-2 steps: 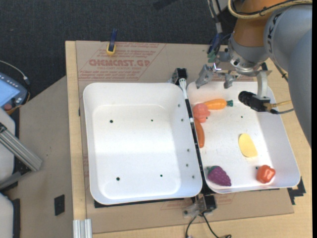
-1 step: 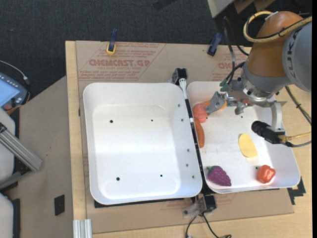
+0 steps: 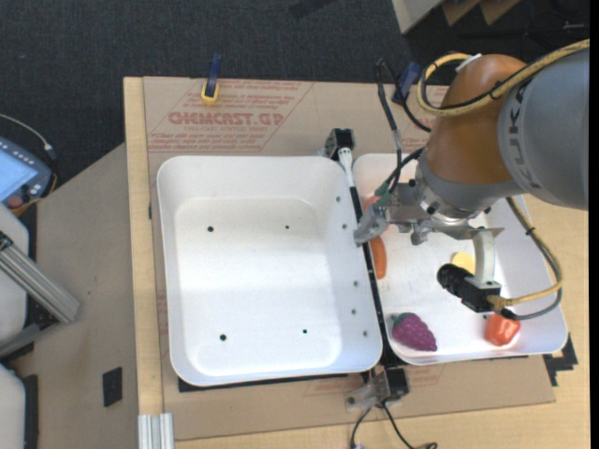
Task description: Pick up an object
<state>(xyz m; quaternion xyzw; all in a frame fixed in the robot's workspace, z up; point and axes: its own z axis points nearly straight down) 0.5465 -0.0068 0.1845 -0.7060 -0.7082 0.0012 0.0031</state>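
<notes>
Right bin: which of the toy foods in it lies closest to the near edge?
The purple grapes, at the near-left corner of the right bin; the red pepper sits slightly farther back, the orange carrot farther still.

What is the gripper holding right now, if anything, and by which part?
It cannot be told. The gripper sits low in the right bin, right above the orange carrot, with the arm covering any contact.
</notes>
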